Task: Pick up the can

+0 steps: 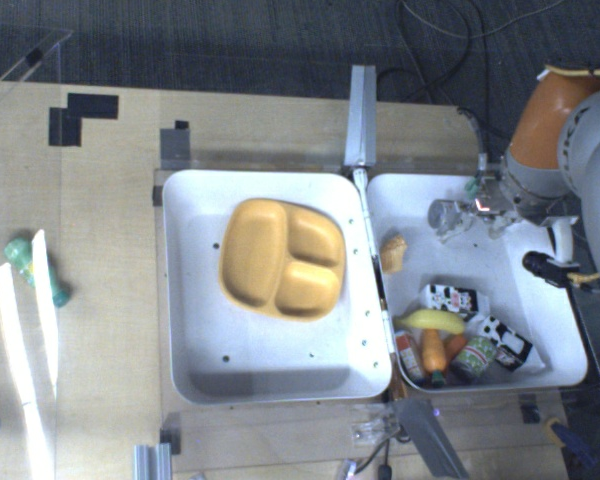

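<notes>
The can [475,358] is small, with a green label, and sits near the front edge of the right bin [540,298] among a cluster of items. My gripper [448,214] hangs over the back left part of that bin, well behind the can and apart from it. Nothing shows in its grasp. The grey arm with its orange band [545,118] reaches in from the right.
Around the can lie a banana [435,320], an orange carrot-like piece [433,349], a red bottle [408,354] and two black-and-white cartons [451,298] [506,341]. A beige lump [392,253] rests by the divider. The left bin holds a yellow divided tray [280,258].
</notes>
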{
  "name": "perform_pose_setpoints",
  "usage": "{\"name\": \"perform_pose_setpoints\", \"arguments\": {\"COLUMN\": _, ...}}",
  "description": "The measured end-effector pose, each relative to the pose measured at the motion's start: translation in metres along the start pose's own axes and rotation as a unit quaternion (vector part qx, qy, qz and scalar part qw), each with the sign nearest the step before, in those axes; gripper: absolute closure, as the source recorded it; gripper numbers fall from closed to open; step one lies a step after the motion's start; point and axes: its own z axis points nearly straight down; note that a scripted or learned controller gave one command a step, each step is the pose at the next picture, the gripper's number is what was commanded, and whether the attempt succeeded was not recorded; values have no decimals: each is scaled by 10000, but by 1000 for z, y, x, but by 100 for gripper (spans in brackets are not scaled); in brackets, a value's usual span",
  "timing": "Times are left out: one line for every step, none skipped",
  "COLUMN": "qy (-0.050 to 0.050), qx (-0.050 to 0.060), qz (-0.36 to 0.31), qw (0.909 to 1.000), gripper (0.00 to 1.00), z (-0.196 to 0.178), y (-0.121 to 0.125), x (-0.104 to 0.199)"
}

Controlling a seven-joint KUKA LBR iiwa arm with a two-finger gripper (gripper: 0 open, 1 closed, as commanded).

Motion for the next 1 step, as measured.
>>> {"name": "perform_pose_setpoints", "arguments": {"qy": 35, "qx": 45, "qz": 470, "qw": 9989, "gripper": 0, "z": 0, "y": -1, "x": 3}}
